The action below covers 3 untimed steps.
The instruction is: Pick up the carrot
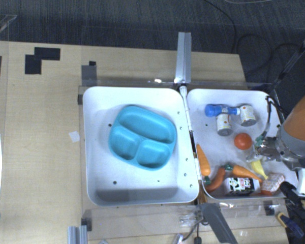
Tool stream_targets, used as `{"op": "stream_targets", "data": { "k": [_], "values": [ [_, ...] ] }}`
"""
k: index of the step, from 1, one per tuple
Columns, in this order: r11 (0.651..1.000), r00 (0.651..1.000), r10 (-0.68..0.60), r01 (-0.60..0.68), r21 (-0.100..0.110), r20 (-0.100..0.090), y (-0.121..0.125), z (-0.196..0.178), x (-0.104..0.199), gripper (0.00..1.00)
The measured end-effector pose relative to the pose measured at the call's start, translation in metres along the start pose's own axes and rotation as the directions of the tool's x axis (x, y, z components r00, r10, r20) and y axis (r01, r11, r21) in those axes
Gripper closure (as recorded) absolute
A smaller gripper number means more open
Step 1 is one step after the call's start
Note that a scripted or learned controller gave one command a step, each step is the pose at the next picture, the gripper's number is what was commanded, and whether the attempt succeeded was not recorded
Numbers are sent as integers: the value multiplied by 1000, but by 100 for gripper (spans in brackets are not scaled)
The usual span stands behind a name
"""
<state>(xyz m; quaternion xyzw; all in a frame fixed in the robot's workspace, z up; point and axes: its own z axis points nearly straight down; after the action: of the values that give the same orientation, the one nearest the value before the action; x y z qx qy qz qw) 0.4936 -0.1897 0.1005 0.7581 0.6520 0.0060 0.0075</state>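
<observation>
The gripper (pixel 264 149) sits low at the right edge of the right bin (pixel 213 98); whether it is parted or closed cannot be told. Just left of it lies a red-orange ball (pixel 242 141), with a yellow piece (pixel 257 168) near its tip. The carrot (pixel 203 160) lies well apart, against the bin's left wall. The left bin (pixel 96 136) holds a blue divided plate (pixel 142 136).
</observation>
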Motion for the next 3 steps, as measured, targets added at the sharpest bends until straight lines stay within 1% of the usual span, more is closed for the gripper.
{"op": "stream_targets", "data": {
  "k": [1, 2, 3],
  "values": [
    [1000, 1000, 16, -16, 3, 1, -12, 11, 65, 100],
    [996, 996, 85, -85, 16, -1, -30, -85, 169, 100],
    [887, 887, 462, -462, 15, 7, -30, -135, 175, 100]
  ]
}}
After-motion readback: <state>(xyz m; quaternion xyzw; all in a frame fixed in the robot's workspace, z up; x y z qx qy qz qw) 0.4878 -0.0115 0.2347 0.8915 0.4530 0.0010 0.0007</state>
